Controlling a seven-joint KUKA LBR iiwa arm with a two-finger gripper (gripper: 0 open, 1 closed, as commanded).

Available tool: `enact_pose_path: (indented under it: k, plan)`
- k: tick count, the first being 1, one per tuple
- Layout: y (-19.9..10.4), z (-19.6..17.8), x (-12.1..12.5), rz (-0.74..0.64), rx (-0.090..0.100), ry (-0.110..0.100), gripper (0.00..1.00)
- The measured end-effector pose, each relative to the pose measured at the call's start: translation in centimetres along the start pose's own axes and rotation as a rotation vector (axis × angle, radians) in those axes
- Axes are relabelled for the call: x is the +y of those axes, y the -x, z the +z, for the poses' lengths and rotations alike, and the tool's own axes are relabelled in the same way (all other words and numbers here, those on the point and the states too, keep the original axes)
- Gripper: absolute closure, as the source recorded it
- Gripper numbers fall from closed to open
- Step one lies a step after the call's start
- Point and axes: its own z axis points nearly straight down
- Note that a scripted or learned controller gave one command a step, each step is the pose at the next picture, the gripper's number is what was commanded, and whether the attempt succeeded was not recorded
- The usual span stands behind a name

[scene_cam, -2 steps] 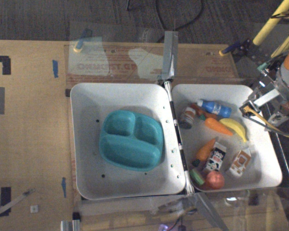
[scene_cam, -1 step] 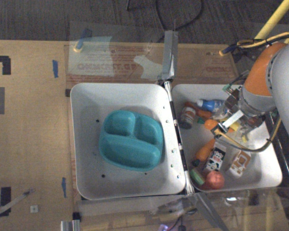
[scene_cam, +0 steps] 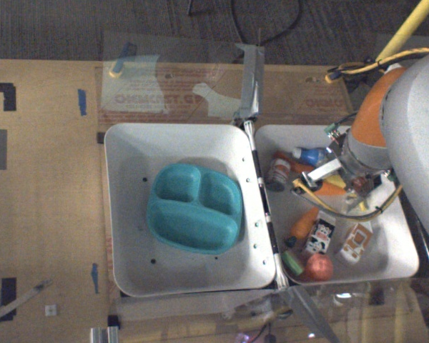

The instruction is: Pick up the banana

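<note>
banana (scene_cam: pixel 334 182) peeks out as a yellow sliver in the right bin (scene_cam: pixel 407 259), mostly hidden beneath the arm's (scene_cam: pixel 415 131) wrist and just above an orange piece (scene_cam: pixel 331 189) that lies against it. its full shape cannot be made out.

tool (scene_cam: pixel 347 181) sits low over that same spot, at the end of the grey arm with the orange band, which comes in from the right. whether it is released or clenched cannot be told, since the wrist and a looping yellow cable (scene_cam: pixel 343 209) cover it, and nothing shows the banana in its grasp.

around it in the right bin: a blue and white bottle (scene_cam: pixel 309 154) near the top, a dark can (scene_cam: pixel 277 171) with a reddish label to the left by the divider, a carrot (scene_cam: pixel 304 223) lower down, a black and white carton (scene_cam: pixel 319 235) just beside the carrot, an orange and white carton (scene_cam: pixel 356 241) to the right of that, a red apple (scene_cam: pixel 318 267) near the bottom edge, and a green piece (scene_cam: pixel 292 262) touching the apple's left side.

left bin (scene_cam: pixel 125 148) holds a teal tray (scene_cam: pixel 195 207) with three compartments, lying near its middle. both bins rest side by side on the brown desk (scene_cam: pixel 43 191), which carries bits of blue tape (scene_cam: pixel 81 101) and black marks on its left part.
</note>
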Motion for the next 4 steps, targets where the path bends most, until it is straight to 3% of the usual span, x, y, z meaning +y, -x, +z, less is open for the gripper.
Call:
enact_pose_path:
  k: [1, 2, 3, 4]
  plan:
    - [3.1, -6.6, 3.8, -0.112, -0.001, -0.002, 0.00]
    - [0.9, 0.1, 6.3, -0.132, -0.001, -0.002, 0.00]
    - [0.7, -1.1, 6.3, -0.136, 0.001, 0.001, 1.00]
    - [-2.1, -13.9, 5.4, 0.171, -0.001, -0.001, 1.00]
